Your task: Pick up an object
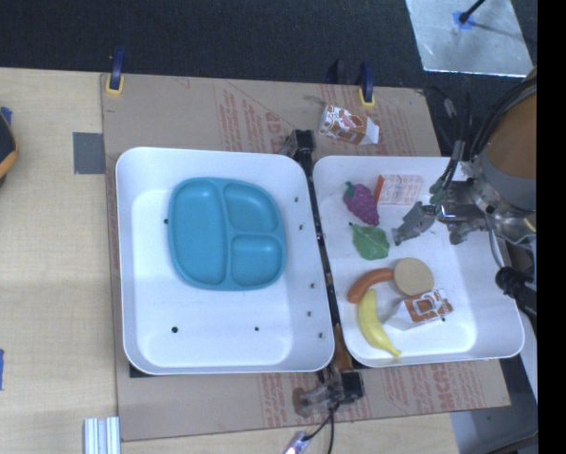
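Wooden worktop (pixel 46 253) held two white bins: the left bin (pixel 136 343) had a smooth blue tray (pixel 228 233); the right bin (pixel 496 334) had a curved yellow banana (pixel 373 326), purple grapes (pixel 362 202) and a round cookie (pixel 413 276). The gripper (pixel 411 230) hung with jaws spread, pinching nothing.

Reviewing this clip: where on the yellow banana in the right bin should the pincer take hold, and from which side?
Probably the banana's middle, from straight above, with the pincer closing across its narrow width. It lies flat and curved, running toward the bin's near edge. Its upper end sits close to the orange sausage, while the lower half looks freer.
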### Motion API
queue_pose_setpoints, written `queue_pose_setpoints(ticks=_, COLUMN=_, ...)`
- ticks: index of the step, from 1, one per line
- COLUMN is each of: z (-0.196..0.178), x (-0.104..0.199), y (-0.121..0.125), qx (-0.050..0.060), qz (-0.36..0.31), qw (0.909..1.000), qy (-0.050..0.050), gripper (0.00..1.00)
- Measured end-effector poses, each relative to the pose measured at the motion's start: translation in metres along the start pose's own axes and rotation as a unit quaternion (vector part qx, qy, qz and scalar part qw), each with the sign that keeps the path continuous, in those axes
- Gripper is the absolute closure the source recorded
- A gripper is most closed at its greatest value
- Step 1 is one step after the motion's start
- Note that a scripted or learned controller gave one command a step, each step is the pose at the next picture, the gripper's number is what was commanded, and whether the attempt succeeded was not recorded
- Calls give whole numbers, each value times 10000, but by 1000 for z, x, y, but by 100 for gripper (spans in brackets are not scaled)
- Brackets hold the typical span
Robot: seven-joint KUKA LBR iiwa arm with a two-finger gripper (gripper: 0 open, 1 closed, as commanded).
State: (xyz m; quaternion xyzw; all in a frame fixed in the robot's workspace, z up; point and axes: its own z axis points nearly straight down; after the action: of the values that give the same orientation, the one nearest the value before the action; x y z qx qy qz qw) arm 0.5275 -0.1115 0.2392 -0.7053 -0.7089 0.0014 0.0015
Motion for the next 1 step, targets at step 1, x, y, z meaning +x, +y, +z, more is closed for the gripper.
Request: queue_pose_setpoints(ticks=1, z=107, x=-6, y=47, qx=11, qz=-5, qw=10000, qy=-6, gripper=0)
